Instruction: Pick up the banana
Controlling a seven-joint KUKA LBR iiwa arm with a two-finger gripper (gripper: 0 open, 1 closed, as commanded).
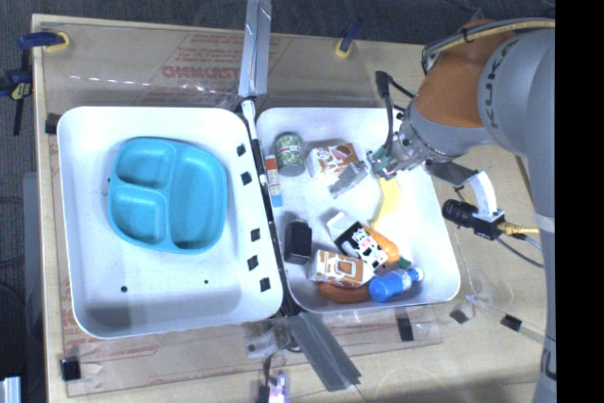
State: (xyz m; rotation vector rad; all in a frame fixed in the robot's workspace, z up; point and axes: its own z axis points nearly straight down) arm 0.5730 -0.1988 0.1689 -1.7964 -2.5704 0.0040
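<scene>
The banana (pixel 390 199) is yellow and lies in the right bin (pixel 429 203) near its right wall, partly covered at its top end by the arm's wrist. My gripper (pixel 363 169) is low in the bin just above and to the left of the banana's upper end, beside a brown and white carton (pixel 332 158). I see nothing lifted off the bin floor.
The right bin also holds a green can (pixel 289 152), a black box (pixel 298 241), a cow-patterned box (pixel 363 243), a blue bottle (pixel 392 283) and a brown carton (pixel 340 269). A blue divided tray (pixel 170 193) lies in the left bin (pixel 85 250).
</scene>
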